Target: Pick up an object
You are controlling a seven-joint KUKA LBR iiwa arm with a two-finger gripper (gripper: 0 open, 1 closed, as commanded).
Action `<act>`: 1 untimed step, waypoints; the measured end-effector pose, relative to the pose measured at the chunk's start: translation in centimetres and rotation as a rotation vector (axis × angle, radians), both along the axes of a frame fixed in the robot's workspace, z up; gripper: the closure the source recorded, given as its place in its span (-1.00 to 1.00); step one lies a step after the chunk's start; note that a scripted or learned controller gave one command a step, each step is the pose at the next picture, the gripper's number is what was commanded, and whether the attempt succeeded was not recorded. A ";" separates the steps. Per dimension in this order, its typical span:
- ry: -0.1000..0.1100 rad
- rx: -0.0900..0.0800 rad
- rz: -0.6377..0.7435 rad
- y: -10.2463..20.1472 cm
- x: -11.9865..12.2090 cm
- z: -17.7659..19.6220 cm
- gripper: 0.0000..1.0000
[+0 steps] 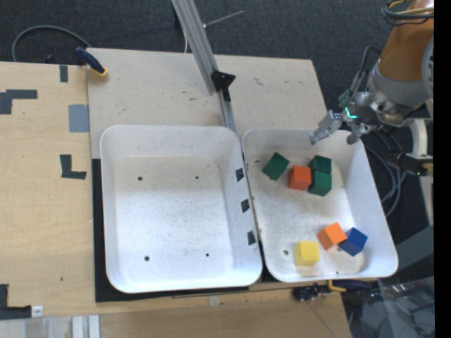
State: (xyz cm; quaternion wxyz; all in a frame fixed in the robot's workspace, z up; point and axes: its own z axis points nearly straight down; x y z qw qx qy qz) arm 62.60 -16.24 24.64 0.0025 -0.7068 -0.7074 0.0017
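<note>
The claw [337, 130] hangs over the far rim of the right shallow white plastic bin [377, 220], its two grey fingers spread apart with nothing between them. Nearest below it sits a cluster: a dark green cube [275, 166], an orange-red cube [299, 177] and a taller dark green block [320, 174], the last two touching. The lone green cube, apart from its neighbours, looks the cleanest target; a good approach would centre over it and descend straight. Further off lie a yellow cube [306, 253], an orange cube [331, 236] and a blue cube [354, 241]. The grey arm [403, 55] reaches in from the claw's right, wrist tilted downward.
</note>
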 end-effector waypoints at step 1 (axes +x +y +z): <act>-0.004 -0.002 0.001 0.0 0.1 0.3 -1.00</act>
